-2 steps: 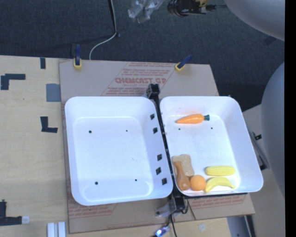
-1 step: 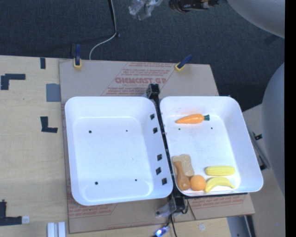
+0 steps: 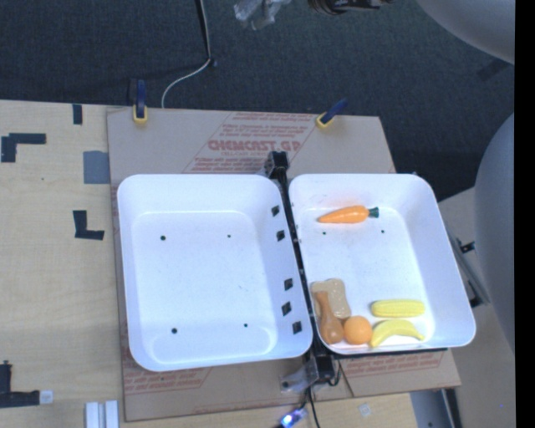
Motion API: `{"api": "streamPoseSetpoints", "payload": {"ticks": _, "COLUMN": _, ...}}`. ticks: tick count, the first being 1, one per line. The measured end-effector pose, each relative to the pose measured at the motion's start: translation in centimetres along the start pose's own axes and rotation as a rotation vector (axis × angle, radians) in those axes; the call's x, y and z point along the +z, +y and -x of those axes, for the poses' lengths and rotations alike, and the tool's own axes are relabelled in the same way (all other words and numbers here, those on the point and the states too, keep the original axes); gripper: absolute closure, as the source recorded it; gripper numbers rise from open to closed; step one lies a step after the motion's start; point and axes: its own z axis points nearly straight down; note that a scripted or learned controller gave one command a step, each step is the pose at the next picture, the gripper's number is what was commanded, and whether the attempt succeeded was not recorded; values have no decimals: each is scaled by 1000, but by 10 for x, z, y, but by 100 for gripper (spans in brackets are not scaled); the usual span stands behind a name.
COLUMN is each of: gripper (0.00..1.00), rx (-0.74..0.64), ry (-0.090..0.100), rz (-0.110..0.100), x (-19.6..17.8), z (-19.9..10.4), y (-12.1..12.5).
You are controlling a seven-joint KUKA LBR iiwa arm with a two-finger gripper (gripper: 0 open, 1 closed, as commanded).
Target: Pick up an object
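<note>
The right bin (image 3: pixel 435 251) holds several toy foods. An orange carrot (image 3: pixel 344 215) with a green tip lies near its far side. At the near edge sit a tan bread-like piece (image 3: pixel 330 303), a small orange ball (image 3: pixel 358 331), a yellow corn cob (image 3: pixel 397 308) and a yellow banana (image 3: pixel 398 333). My gripper (image 3: pixel 261 12) is a blurred grey shape at the top edge of the view, high above the bench and far behind both bins, with nothing seen in it.
The left bin (image 3: pixel 134 251) stands beside the right one on a cardboard sheet (image 3: pixel 251 142) clamped at its far corners. The grey arm body (image 3: pixel 501 209) fills the right side. A cable (image 3: pixel 196 63) runs down from the top.
</note>
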Motion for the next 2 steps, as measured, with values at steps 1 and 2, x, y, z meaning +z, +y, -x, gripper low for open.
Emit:
{"api": "streamPoseSetpoints", "payload": {"ticks": 1, "gripper": 100, "rx": 1, "ry": 0, "rz": 6, "x": -10, "z": -1, "y": 0}}
{"api": "streamPoseSetpoints", "payload": {"ticks": 2, "gripper": 100, "rx": 2, "ry": 1, "rz": 16, "x": -19, "z": -2, "y": 1}}
